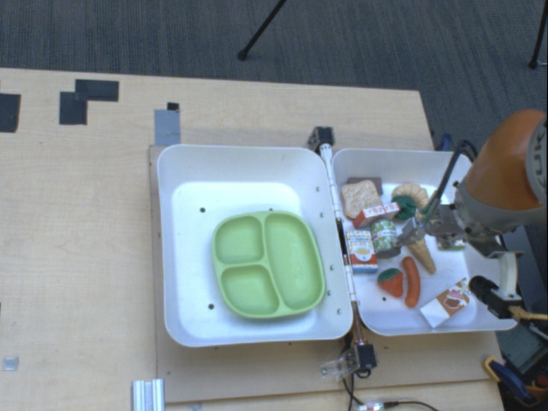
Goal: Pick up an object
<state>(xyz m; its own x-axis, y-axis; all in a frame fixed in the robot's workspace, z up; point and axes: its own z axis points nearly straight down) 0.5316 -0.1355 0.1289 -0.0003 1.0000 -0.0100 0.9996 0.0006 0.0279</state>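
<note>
Arm: the grey arm (505, 187) with its orange band reaches in from the right, over the right bin (377, 322).
Gripper: the gripper (417, 226) sits low among the clutter; whether it is wide, narrow or holding anything, I cannot tell, as the wrist and the items hide its tips.
Task's thing: no single object is named; the candidates all lie in the right bin, none in the left bin (171, 229).
Left bin: holds a green tray (268, 265) with 3 compartments, nothing lying in them.
Nearest candidates: a green can (384, 236), a cone-shaped piece (423, 255) and a green and cream item (409, 199) lie close around the gripper.
Other items: a brown slice (359, 195) far left, a small carton (361, 251), a strawberry (391, 282), a red sausage (412, 281), and a white and brown packet (449, 302) near right.
Risk 1: items touch each other, so a closing grip could catch 2 at once or wedge between them.
Risk 2: the can looks round and may roll or squirt out sideways.
Risk 3: a push downward could shove pieces against the bin wall instead of gripping.
Risk 4: the cone tapers, so it may slip out on lifting.
</note>
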